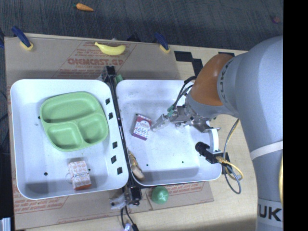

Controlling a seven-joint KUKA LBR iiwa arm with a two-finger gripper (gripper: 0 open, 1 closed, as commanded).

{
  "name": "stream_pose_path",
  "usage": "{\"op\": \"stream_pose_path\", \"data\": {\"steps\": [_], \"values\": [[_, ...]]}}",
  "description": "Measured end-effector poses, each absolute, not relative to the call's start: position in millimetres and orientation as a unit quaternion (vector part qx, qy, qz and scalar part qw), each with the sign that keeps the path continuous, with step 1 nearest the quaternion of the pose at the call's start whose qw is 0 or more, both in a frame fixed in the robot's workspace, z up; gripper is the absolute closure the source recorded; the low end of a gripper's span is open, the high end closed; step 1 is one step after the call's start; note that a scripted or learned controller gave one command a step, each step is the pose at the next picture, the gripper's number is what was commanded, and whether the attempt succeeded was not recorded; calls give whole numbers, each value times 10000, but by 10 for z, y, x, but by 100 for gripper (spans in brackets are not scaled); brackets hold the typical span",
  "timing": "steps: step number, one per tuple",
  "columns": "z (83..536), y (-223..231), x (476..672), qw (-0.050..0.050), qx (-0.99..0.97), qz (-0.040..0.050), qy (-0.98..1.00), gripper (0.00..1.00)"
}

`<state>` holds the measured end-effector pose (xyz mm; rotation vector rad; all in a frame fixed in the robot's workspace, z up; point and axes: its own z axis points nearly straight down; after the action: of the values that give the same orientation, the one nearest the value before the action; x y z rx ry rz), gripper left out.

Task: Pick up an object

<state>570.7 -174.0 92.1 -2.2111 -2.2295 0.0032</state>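
1. Right bin (192, 173): small red-and-white packet (142, 127) just left of gripper (159, 124); jaws' state cannot be told.
2. Left bin (19, 143): green divided tray (73, 120), small carton (79, 173).
3. Worktop (231, 211): banana (110, 47) behind bins, green ball (160, 194) in front.

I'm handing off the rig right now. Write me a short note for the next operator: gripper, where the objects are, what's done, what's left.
Gripper: low in the right bin, fingertips beside the red packet, nothing between them.
Right bin: red packet near its left side; a small tan item at the lower left corner.
Left bin: green tray, small carton.
Outside the bins: banana above, green ball below.
Done: approach to the packet.
Left: grasp and lift; nothing picked yet.
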Motion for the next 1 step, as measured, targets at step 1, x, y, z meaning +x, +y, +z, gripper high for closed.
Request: {"op": "stream_pose_path", "data": {"steps": [1], "values": [[1021,-1737,5708,16,-7033,13,-7109,100]]}}
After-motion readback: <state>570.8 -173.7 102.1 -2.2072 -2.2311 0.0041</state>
